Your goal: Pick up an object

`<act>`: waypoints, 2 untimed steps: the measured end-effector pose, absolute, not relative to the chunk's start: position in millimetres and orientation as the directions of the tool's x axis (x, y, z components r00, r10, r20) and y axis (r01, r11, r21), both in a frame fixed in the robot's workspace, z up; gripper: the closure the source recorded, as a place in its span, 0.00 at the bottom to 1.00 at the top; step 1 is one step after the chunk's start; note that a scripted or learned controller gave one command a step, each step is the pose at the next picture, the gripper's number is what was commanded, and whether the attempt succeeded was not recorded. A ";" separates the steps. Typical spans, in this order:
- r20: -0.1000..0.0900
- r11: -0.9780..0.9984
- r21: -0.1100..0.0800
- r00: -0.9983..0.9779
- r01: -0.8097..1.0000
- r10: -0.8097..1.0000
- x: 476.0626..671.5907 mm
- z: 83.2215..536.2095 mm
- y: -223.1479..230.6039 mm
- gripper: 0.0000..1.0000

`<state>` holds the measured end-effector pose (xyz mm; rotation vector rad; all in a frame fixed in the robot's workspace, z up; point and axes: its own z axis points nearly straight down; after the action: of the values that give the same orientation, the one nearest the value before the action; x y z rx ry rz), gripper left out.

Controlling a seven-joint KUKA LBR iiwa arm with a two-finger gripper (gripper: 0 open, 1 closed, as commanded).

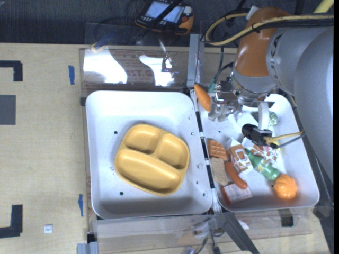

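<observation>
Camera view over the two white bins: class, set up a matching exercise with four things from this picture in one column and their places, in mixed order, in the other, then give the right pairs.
Things
1. yellow divided tray
2. orange fruit
3. carrot
4. handheld controller

Places
A. near right corner of the right bin
B. beyond the bins, on the dark surface
C. middle of the left bin
D. far left corner of the right bin

Pairs: 1-C, 2-A, 3-D, 4-B
</observation>
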<state>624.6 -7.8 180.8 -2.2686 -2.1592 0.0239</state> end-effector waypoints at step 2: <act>0.000 -0.080 -0.005 0.080 0.997 0.997 582.7 239.0 -13.6 1.00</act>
<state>582.7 -13.6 239.0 -2.3061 -2.1275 0.0052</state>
